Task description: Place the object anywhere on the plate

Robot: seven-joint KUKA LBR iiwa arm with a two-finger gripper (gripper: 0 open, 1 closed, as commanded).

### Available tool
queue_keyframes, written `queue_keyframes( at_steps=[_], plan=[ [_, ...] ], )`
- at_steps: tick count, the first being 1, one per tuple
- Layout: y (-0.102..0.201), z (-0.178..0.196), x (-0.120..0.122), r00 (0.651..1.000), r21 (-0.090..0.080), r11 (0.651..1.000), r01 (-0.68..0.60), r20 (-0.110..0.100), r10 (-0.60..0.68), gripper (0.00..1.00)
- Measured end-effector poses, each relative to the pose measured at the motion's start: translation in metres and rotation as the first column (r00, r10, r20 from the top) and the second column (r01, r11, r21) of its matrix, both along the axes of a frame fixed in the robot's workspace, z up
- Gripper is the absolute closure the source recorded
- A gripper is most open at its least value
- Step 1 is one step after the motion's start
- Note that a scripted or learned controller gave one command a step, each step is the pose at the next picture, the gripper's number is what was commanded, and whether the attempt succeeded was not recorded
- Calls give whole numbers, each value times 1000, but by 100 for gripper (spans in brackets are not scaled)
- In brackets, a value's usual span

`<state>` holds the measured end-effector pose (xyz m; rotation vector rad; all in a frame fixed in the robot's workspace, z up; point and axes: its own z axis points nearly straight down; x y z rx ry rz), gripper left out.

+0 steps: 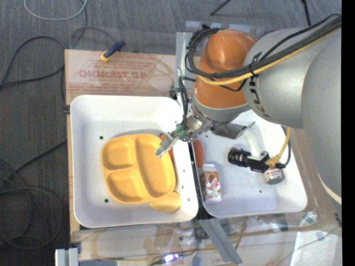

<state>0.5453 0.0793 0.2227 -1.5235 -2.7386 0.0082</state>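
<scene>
A yellow plate [136, 173] with three compartments lies in the left bin [89, 121]. My gripper [165, 147] hangs over the plate's upper right rim, close to the wall between the bins. I see nothing held in it. A yellow lump [166, 203] rests against the plate's lower right corner. Just across the wall, in the right bin [288, 195], lies an orange-red stick-shaped item [198, 153].
The right bin also holds a small brown packet [211, 185] near its front left and a small round tin [274, 175] towards the right. The arm's bulk covers that bin's back part. A cardboard sheet [122, 76] lies behind the left bin.
</scene>
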Motion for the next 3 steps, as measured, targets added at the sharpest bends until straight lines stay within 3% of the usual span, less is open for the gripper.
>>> queue_keyframes(
  at_steps=[1,2,3],
  plan=[
    [-1,8,0,1000,0,1000,2,-2,-2,100],
    [-1,8,0,1000,0,1000,2,-2,-2,0],
    [-2,16,0,1000,0,1000,4,-4,-4,100]
  ],
)
